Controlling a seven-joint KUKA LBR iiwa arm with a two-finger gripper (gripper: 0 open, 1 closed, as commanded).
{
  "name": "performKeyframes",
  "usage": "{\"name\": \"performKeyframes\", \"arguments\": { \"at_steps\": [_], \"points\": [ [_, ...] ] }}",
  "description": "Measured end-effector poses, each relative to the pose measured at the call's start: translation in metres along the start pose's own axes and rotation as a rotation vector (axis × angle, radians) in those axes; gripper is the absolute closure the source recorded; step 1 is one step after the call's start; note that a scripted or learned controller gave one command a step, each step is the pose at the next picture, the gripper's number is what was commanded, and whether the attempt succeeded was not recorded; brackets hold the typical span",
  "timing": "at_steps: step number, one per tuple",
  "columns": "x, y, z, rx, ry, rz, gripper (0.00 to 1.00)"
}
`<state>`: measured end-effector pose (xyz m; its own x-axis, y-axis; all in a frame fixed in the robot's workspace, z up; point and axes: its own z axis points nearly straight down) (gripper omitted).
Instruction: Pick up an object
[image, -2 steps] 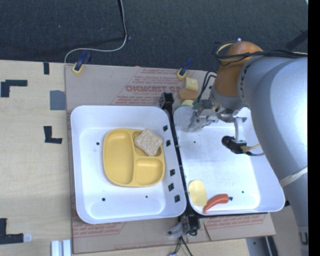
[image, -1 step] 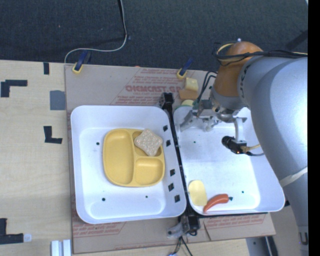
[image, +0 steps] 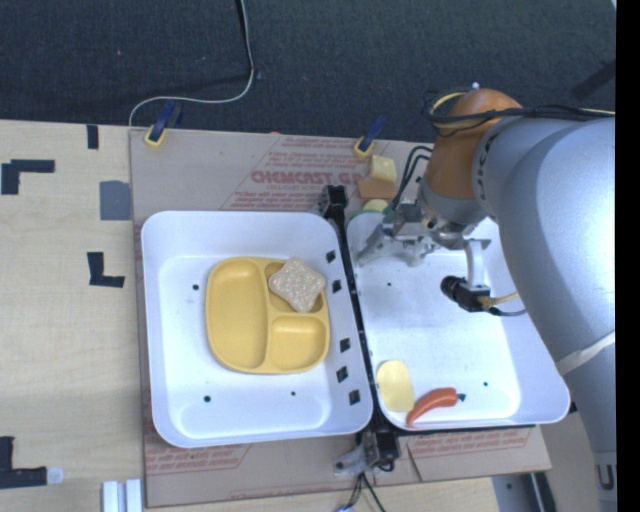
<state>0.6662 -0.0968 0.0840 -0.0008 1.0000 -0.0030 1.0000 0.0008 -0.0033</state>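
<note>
Orange-red, slightly curved: one chili-like pepper (image: 432, 403) lies on the floor of the right bin (image: 500, 350), in its near corner. Its long axis runs roughly left-right across the view, tilted a little so the right end sits farther from the camera; that right end carries a small dark tip, probably the stem. The paler left end touches or just overlaps one pale yellow oval piece (image: 394, 384) beside it.

Count in the right bin: one pepper, one yellow oval. At the far rim of that bin, partly behind the arm, are one tan block (image: 378, 185), a yellow bit (image: 383, 165) above it and a pale green-white bit (image: 373, 207) below it; I cannot tell whether they lie inside the bin or just outside.

Left bin (image: 175, 330): one yellow divided plate (image: 250, 320) with three compartments, and one speckled tan slice (image: 297, 284) resting over the far right compartment.

Gripper (image: 405, 235) sits over the far left part of the right bin, well apart from the pepper. Whether its jaws are apart or together cannot be told at this angle; nothing is seen in them.

Two bins side by side on a cardboard sheet (image: 290, 175), with two clips, one yellow (image: 156, 133) and one blue (image: 370, 135), at its far edge.
</note>
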Motion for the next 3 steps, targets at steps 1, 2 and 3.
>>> {"name": "performKeyframes", "arguments": {
  "at_steps": [1,2,3],
  "points": [
    [0.0010,0.0002,-0.0101,0.000,0.000,-0.002,1.00],
    [0.0007,0.0001,-0.0096,0.000,-0.001,-0.002,0.00],
    [0.0013,0.0001,-0.0194,0.000,0.000,-0.003,1.00]
  ]
}}
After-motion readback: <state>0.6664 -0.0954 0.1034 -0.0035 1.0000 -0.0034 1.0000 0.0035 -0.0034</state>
